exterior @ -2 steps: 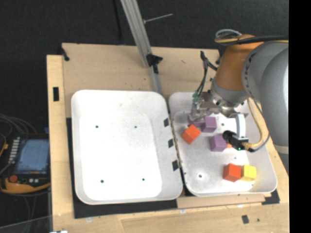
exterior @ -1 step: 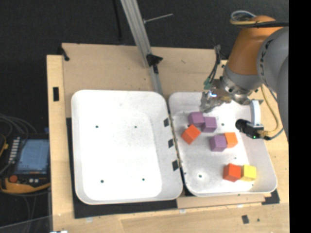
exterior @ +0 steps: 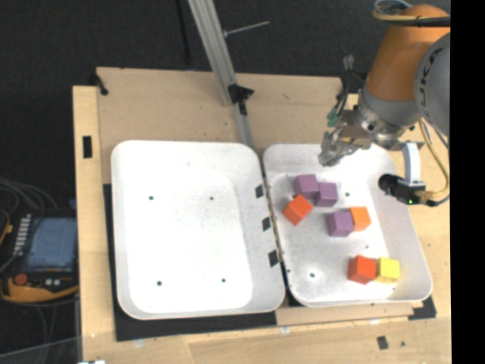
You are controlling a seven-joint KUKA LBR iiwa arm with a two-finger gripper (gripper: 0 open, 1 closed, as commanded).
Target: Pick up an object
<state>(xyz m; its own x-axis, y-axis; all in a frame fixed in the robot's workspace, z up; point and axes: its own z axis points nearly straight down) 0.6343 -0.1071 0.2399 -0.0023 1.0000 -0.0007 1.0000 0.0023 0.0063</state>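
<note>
The right bin (exterior: 394,226) holds several small blocks. Two purple blocks (exterior: 307,186) (exterior: 327,194) sit together near its upper middle, with an orange block (exterior: 297,209) just below-left of them. Another purple block (exterior: 340,223) touches an orange block (exterior: 360,218) at mid bin. Near the front right lie an orange-red block (exterior: 363,268) and a yellow block (exterior: 389,269) side by side. My gripper (exterior: 330,155) hangs over the bin's far edge, above and right of the purple pair, with nothing visibly held.
The left bin (exterior: 189,226) lies beside the right one, joined by black clips (exterior: 267,222). A slanted metal rail (exterior: 216,51) runs from the top down to the bins' junction. A black fitting (exterior: 394,186) sits at the right bin's right side.
</note>
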